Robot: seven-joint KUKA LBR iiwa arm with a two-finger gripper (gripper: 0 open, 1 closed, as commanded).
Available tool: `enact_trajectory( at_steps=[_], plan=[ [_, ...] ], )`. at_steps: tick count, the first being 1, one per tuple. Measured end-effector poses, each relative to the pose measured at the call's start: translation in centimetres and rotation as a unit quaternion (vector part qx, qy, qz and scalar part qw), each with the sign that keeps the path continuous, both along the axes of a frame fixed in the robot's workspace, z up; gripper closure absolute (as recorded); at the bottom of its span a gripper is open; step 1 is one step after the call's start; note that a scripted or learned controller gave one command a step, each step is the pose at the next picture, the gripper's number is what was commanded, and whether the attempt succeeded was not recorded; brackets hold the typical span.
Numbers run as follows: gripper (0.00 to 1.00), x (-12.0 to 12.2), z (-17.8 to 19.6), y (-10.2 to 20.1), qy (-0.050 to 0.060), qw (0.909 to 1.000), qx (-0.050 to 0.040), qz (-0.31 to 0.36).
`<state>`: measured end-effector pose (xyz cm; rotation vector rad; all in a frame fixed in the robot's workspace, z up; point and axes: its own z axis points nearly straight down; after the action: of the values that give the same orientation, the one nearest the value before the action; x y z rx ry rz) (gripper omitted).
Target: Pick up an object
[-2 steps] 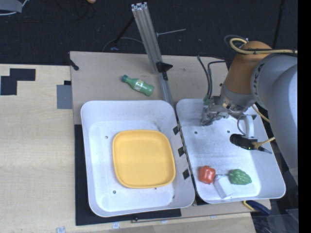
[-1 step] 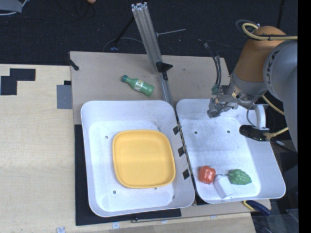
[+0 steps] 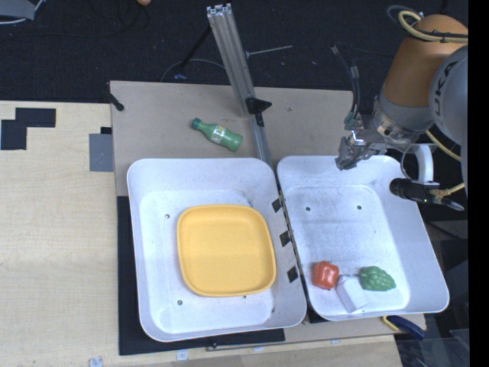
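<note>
While the left bin [image 3: 145, 205] holds a yellow plate [image 3: 226, 249] lying flat, a green bottle [image 3: 217, 134] lies on its side on the desk [image 3: 306, 121] behind that bin. Right of it, the right bin [image 3: 412, 235] carries a red pepper [image 3: 325, 274], a white block [image 3: 351, 293] and a green lump [image 3: 377, 279] near its front edge. At the bin's far rim hangs the end effector [image 3: 351, 157], well apart from these; whether it is spread or pressed together I cannot tell
</note>
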<state>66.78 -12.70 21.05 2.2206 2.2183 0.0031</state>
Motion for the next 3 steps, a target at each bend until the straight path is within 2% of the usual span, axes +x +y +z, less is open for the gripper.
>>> enact_trajectory(
  at_steps=[1,2,3],
  plan=[
    [1.00,0.0,4.1,-0.1,0.000,1.0000,0.0001,0.000],
    [1.00,-1.4,2.8,4.3,0.002,1.0000,0.0007,0.002],
    [1.00,-2.8,3.6,9.1,0.002,1.0000,0.0003,0.002]
  ],
)
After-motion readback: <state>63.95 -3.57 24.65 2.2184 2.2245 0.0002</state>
